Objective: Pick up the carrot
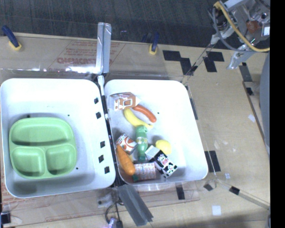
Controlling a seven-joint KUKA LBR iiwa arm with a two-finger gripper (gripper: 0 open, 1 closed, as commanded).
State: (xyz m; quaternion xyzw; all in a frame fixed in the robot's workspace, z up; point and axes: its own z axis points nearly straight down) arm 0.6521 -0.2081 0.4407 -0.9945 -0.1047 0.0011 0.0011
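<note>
Carrot [125, 162] is lying in the right bin [192, 127], at its near left corner, close against the wall shared with the left bin [47, 91]. It is resting at a slant, thick end toward the near rim, narrow end pointing up toward a small red-and-white can [127, 143] that is touching or nearly touching it. A wrapped packet [145, 171] is pressing in at its lower right side, with a black-and-white carton [165, 165] just beyond. A green bottle [141, 143], a lemon [163, 146], a banana [134, 119], a sausage [145, 112] and a brown-and-white box [123, 101] are sitting further up the same bin. The left bin is carrying a green divided tray [42, 147].

The arm [242, 13] is sitting high at the far right, well apart from both bins, beyond the table [228, 122] edge. The claw itself is lost among cables and brackets there; cannot tell its state, and nothing is visibly in it.

Judgement: the reach has not yet begun. For a clean pick, the claw should be coming down over the carrot's middle, turned so it is closing across the narrow width rather than along the length. The bin wall on one side and the packet on the other are leaving little room, so a straight, vertical descent is looking safest. Risk: clipping the can or snagging the packet instead.
</note>
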